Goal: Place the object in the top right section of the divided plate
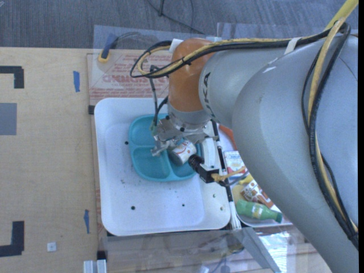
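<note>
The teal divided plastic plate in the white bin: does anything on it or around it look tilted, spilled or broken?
Nothing stands out. The teal divided plastic plate lies flat in the shallow white bin, with no spill or crack visible. The grey arm's end effector hangs over its right part and hides that side, so I cannot judge there.

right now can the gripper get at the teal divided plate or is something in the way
Probably yes. The gripper hangs right over the teal divided plate in the left white bin, and the plate's visible sections look bare. The green bottle and packets lie off in the other bin, out of the way.
</note>
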`<state>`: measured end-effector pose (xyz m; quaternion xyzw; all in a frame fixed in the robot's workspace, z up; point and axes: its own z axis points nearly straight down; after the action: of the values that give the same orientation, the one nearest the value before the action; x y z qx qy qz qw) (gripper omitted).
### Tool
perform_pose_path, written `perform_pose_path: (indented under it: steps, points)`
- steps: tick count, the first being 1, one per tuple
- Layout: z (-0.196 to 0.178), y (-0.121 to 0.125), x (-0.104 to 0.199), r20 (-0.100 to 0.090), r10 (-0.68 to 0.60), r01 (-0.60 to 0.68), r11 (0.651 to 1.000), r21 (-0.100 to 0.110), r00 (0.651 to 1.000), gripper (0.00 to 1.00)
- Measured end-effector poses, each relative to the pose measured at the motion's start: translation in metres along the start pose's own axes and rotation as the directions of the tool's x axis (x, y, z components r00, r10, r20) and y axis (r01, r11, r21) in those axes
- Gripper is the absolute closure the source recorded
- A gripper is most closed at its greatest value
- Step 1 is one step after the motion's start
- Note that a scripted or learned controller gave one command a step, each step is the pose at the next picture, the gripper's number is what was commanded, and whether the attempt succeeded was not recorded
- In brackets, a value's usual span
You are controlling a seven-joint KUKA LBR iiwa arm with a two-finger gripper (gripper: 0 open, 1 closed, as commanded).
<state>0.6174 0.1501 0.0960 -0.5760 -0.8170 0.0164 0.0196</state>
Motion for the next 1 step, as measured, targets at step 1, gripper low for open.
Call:
perform_pose_path:
  steps: [1]
  points:
    - [-0.0081, 0.0297, 0.0275, 0.001, -0.43, 0.43, 0.903, 0.029, 0.903, 1.0]
